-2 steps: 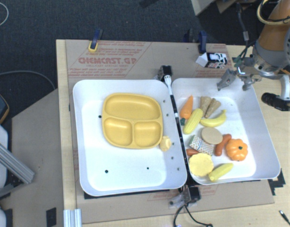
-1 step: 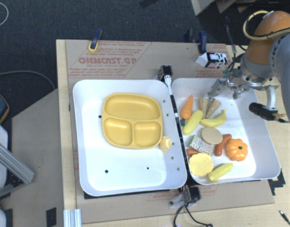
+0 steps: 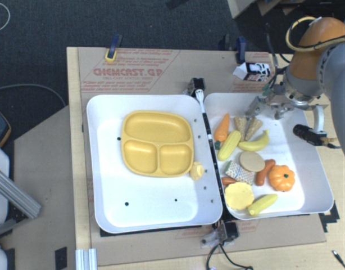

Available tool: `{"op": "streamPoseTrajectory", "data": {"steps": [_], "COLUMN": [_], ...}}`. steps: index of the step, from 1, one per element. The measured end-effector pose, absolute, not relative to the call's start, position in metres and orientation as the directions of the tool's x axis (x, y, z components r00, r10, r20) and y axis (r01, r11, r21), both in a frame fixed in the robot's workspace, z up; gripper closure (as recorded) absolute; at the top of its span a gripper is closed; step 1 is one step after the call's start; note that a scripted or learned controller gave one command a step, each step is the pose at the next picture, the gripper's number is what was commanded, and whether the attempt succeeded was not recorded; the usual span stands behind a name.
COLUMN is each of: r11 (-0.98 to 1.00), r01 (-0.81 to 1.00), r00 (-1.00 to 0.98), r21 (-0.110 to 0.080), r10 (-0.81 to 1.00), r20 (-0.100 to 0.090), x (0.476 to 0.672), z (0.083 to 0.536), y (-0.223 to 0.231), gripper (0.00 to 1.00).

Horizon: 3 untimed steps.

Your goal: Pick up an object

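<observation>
- The grey two-finger gripper (image 3: 255, 109) hangs over the far end of the right-hand shallow white bin (image 3: 313, 170), its fingers a little apart and nothing between them.
- The step in hand looks like the approach: the arm is placed above the pile, and no grasp is made yet.
- Just below the fingertips lie a pale tan wedge-shaped toy (image 3: 248, 127), an orange plastic carrot (image 3: 222, 126), a yellow corn cob (image 3: 229, 144) and a yellow banana (image 3: 255, 143), close together and partly touching.
- Nearer the front sit a small orange pumpkin (image 3: 281, 177) and a round yellow slice (image 3: 239, 196).
- The next move likely calls for a straight descent onto one piece, with the fingers astride it.
- The left-hand white bin (image 3: 99, 151) holds a yellow three-compartment plastic tray (image 3: 157, 142).
- Red print on the brown board (image 3: 178, 72) behind reads roughly "CHEMCAST", repeated; the smaller lines are illegible.
</observation>
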<state>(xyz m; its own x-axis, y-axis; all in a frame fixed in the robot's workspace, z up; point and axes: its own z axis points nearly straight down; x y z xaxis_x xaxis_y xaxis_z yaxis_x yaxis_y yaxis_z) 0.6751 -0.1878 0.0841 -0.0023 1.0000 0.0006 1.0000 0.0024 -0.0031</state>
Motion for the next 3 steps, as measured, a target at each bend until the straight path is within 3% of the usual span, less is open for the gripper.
{"op": "streamPoseTrajectory", "data": {"steps": [1,3], "r11": [0.004,0.002], "r01": [1.000,1.000], "r00": [-0.004,-0.002], "r21": [0.002,0.008], "r10": [1.000,1.000], "r20": [-0.002,-0.003], "x": [0.677,0.686], "z": [0.097,0.193], "y": [-0.188,-0.196], "gripper": [1.00,1.00]}}
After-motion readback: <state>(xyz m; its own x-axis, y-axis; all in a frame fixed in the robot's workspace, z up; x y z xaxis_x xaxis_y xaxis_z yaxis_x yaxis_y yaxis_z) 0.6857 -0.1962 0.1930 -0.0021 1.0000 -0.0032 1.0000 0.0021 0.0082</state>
